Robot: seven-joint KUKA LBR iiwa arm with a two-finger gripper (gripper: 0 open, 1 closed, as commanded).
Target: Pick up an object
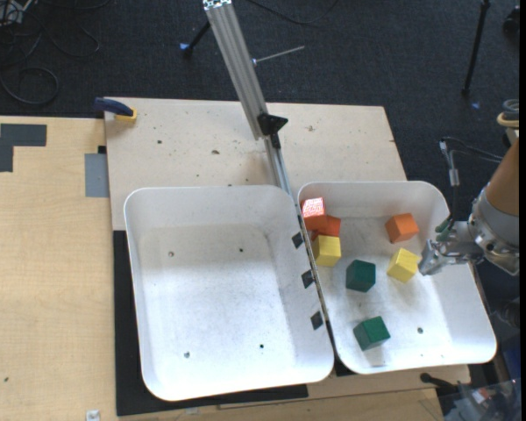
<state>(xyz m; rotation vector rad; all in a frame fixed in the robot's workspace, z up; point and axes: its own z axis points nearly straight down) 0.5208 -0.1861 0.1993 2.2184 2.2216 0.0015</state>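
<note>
Task stage: early — nothing lifted yet, judging by all blocks resting on the floor of the right bin.

Nearest: a green block low in the right bin, well apart from the others. Beyond it, a darker green block mid-bin. Further back, a yellow block just beside the hand; contact not confirmable. Hand state: cannot tell, tips too small and blurred. No block seen in it. Likely target: that yellow block. Still to do — close on a block and raise it clear.

Further in: an orange block near the far wall; by the divider, a second yellow block touching an orange-red block, with a small pink-white piece at the far corner.

Left bin: bare white floor, a few dark specks.

Surface: pale wooden desk with grey patches to the left; lighter board behind the bins, speckled. Blue-and-yellow clamp at its far left corner. Aluminium strut rising at a slant from between the bins.

Room: dark carpet beyond, cables at far left.
</note>
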